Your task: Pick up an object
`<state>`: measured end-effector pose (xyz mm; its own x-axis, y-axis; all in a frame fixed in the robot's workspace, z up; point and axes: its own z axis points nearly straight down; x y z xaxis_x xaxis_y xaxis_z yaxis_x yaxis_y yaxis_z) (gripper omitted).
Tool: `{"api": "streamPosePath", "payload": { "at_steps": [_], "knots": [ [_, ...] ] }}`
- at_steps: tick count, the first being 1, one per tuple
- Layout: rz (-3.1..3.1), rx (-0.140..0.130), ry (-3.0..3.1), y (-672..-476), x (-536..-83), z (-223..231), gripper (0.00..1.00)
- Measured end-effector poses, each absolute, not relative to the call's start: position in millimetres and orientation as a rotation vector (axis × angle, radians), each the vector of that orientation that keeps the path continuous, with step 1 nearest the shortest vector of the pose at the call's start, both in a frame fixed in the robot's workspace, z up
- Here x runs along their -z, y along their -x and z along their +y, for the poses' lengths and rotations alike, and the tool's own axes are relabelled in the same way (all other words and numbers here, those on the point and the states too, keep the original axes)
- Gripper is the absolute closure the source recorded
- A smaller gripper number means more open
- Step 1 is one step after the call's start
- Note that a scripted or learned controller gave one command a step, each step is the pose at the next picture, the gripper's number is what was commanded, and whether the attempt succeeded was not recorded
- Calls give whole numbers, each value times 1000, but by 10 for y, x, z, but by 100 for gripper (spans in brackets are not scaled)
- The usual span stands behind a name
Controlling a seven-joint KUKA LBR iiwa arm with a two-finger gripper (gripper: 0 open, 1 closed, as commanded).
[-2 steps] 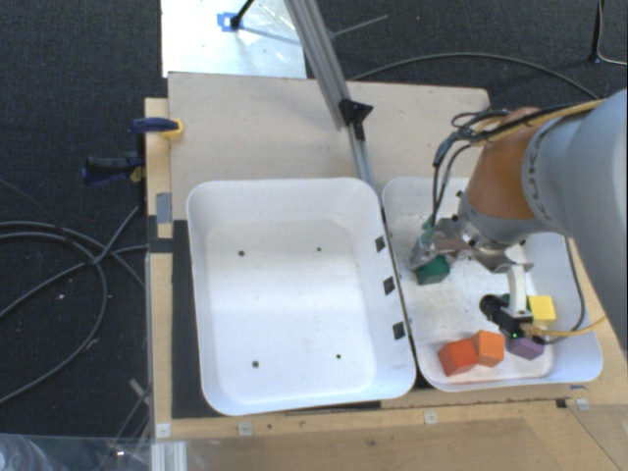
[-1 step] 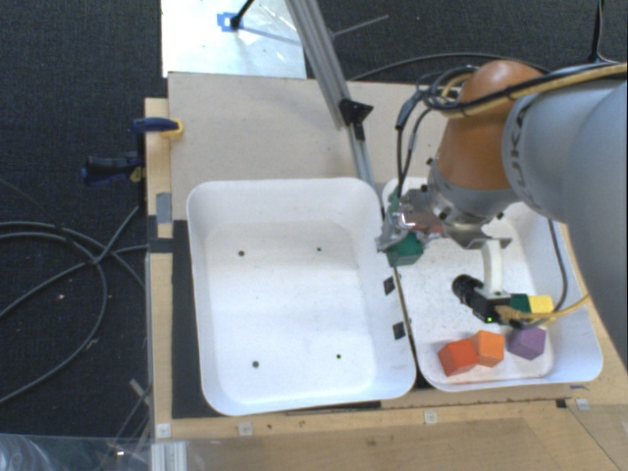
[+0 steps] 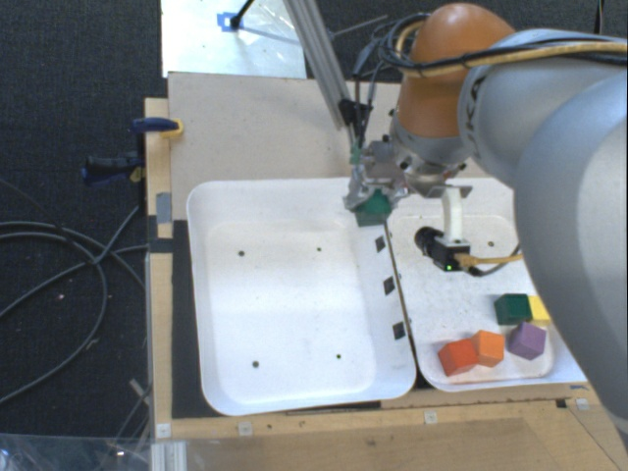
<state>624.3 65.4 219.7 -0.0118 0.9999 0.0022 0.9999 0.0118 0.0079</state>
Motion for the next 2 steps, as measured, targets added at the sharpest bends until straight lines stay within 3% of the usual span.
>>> {"api": "streamPosePath", "payload": {
  "at_steps": [1, 2],
  "knots": [
    [2215, -4, -2219, -6436, -2582, 64, 100],
    [2238, -9, -2206, -6103, -2966, 938, 100]
  ]
}}
